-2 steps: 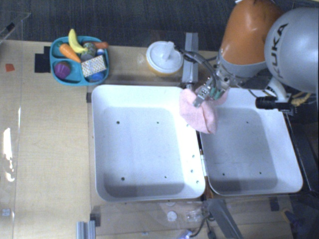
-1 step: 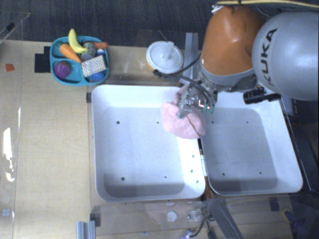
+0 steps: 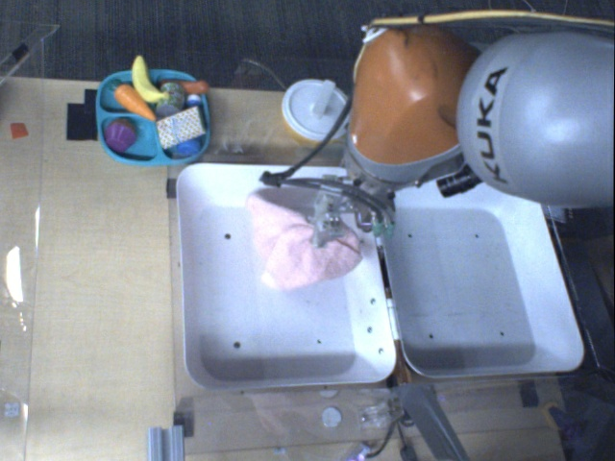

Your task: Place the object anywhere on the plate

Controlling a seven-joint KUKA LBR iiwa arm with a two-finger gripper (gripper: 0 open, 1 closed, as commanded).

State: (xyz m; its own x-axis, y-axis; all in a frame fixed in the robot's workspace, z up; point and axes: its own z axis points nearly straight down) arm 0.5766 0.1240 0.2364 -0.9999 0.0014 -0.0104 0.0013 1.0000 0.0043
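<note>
In the left bin (image 3: 207, 353), toward its upper right part, a crumpled pink cloth (image 3: 293, 248) is seen lying on the white floor, and the gripper (image 3: 332, 227) is positioned directly over the cloth's right edge, at or just above the fabric. Whether the cloth is actually caught by the tool cannot be told from this slanted view, since the metal parts are seen against the fabric and no clear grasp is shown. The gripper is carried by the grey arm (image 3: 538, 104), whose orange band (image 3: 408, 89) is seen above the bins' shared rim. The right bin (image 3: 480, 344) is set just beside the left one, their walls touching along the middle. Both are borne by a pale wooden bench (image 3: 86, 305). Beyond the left bin, at the bench's far edge, a blue divided tray (image 3: 109, 148) is placed, holding toy food, among it a banana (image 3: 144, 81) and a carrot (image 3: 133, 102). A white lidded cup (image 3: 312, 104) is stood near the arm. Dark carpet (image 3: 192, 8) is seen past the bench.
</note>
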